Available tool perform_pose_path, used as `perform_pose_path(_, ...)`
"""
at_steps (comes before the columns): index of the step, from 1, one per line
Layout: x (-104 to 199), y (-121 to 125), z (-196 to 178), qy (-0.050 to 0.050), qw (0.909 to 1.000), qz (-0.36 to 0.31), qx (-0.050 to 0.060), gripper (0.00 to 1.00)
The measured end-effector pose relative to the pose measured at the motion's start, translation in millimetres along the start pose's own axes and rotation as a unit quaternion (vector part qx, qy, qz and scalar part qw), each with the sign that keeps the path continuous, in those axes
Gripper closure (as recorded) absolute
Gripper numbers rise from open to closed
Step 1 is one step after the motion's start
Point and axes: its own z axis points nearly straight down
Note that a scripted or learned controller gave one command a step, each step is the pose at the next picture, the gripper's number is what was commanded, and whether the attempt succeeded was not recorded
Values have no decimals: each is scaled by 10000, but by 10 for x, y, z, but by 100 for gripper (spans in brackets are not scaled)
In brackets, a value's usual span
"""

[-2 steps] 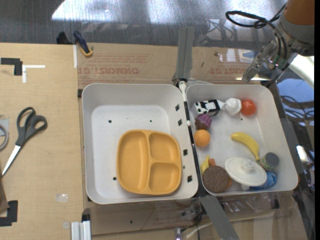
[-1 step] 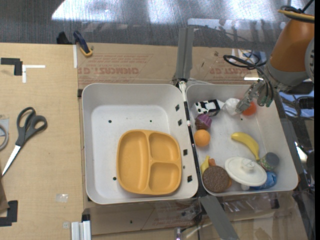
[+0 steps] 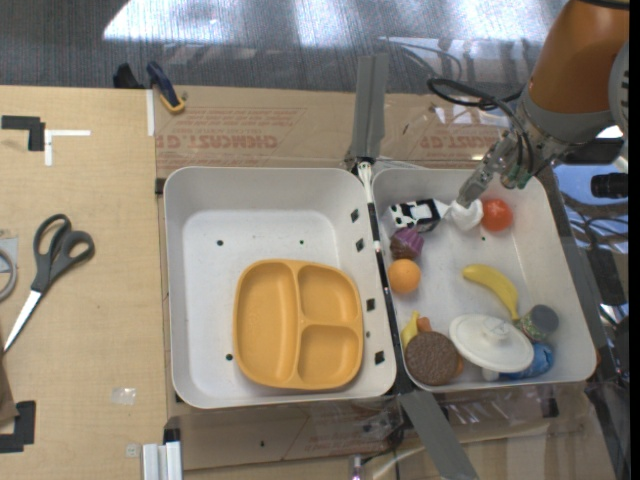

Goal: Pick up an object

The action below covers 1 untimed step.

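The claw [image 3: 468, 206], its spread impossible to tell, hovers beside the tomato [image 3: 496, 215]; round, smooth, likely light; grip across its middle.

Right bin [image 3: 560, 236] crowded: banana [image 3: 492, 286], white lid [image 3: 492, 342], brown cookie [image 3: 432, 358] and blue piece [image 3: 537, 360] packed along near edge; orange [image 3: 404, 275], purple item [image 3: 407, 243] and black-and-white toy [image 3: 417, 213] lining the left wall; tomato [image 3: 496, 215] near far edge. Open floor only mid-bin. Left bin [image 3: 200, 268] roomy along far edge, beyond yellow divided plate [image 3: 298, 324].
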Motion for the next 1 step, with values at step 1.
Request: perform_pose_path(1, 120, 165, 984, -82, 9975, 696, -53, 100)
